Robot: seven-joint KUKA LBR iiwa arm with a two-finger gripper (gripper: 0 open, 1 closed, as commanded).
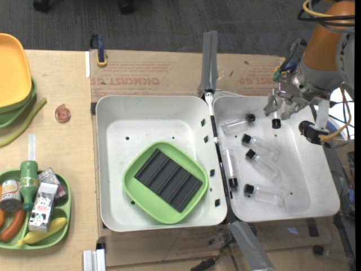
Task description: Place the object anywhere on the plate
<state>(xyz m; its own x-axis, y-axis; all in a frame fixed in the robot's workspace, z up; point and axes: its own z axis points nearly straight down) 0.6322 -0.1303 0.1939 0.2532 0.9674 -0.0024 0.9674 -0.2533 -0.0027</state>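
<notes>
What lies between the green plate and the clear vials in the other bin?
In the camera view, the two bins' adjoining white walls separate the green plate from the clear vials.

floor (169, 10): dark grey carpet along the top | chair wheels (42, 3): black, upper left on the carpet | surface (56, 151): light wood at left | cardboard sheet (146, 75): brown, printed, under the bins

two bins sit side by side on the bench (62, 151). the left bin (113, 117) holds a plate (135, 176) toward its 5 o'clock corner, with a ridged tray (169, 178) on it. the right bin (316, 179) holds several vials (265, 160) scattered from 11 to 6 o'clock. at the bench's 8 o'clock edge, a dish (59, 230) carries toy food.
</notes>
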